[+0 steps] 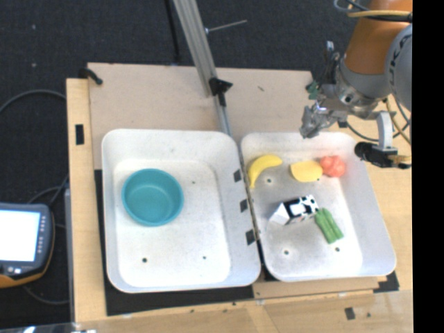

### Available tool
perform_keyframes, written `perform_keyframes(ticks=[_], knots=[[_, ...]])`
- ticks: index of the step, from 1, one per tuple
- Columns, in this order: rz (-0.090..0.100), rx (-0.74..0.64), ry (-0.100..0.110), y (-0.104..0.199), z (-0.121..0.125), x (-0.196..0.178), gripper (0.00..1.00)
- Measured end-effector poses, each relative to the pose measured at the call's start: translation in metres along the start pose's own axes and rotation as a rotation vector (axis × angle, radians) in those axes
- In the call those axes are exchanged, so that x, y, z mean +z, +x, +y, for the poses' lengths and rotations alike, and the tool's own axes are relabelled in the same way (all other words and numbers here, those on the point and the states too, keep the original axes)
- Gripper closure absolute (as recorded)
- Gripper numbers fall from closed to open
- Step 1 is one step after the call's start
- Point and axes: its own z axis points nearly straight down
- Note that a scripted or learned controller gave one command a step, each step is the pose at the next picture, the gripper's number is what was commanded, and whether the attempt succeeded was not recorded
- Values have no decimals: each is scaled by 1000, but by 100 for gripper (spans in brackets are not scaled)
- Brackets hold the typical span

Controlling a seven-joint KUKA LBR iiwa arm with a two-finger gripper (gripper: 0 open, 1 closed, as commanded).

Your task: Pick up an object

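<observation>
My gripper [312, 127] hangs above the far edge of the right bin [374, 255], with nothing seen between its fingers. In that bin lie a yellow banana [262, 166], a yellow lemon-like piece [306, 171], a small red-orange piece [333, 166], a black-and-white box [298, 209] and a green block [329, 226]. The lemon-like piece is nearest, a short way in front of the gripper. A teal bowl [152, 197] sits in the left bin [173, 269].
A slanted metal rail [201, 44] rises behind the gap between the bins. A cable and black connector [374, 153] hang by the right bin's far right corner. A handheld screen [21, 241] lies off the bench at the left.
</observation>
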Motion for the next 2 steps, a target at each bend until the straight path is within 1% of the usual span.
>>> perform_keyframes(ticks=[1, 2], knots=[[1, -3, -2, 0, 1, -20, 100], [2, -6, 1, 55, -9, -26, 100]])
